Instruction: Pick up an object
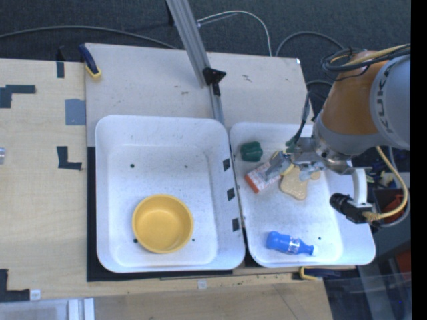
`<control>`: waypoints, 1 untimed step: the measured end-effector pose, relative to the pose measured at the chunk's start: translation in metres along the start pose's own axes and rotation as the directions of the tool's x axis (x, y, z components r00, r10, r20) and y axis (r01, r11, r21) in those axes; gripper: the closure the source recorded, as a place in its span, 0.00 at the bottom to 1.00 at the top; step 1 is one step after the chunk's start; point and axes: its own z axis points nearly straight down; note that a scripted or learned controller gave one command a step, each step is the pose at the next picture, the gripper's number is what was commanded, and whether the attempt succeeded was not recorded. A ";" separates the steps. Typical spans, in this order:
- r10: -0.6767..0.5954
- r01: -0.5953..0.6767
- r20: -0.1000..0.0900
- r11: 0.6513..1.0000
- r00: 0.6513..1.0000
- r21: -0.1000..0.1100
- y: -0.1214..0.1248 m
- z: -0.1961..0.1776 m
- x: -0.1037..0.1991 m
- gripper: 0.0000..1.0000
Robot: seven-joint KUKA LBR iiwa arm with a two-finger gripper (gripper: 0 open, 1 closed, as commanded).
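The right bin (353,245) holds a dark green lump (251,151) at its far left and an orange and grey packet (262,175) lying slantwise. A tan flat piece (294,187) lies beside the packet, and a blue bottle (288,243) rests on its side near the front. My gripper (297,160) hangs low over the middle of this bin, right above the packet's upper end and the tan piece. The wrist hides what lies directly under it. A yellow bowl (163,223) sits in the left bin (113,139), toward its front.
A grey pole (190,29) with a black clamp slants down to the divide between the bins. Cables loop behind the arm at the upper right. A blue and yellow tool (89,61) lies on the bench's far left corner.
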 end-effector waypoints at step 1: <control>0.000 0.000 0.000 1.000 1.000 0.000 0.000 0.000 0.000 0.00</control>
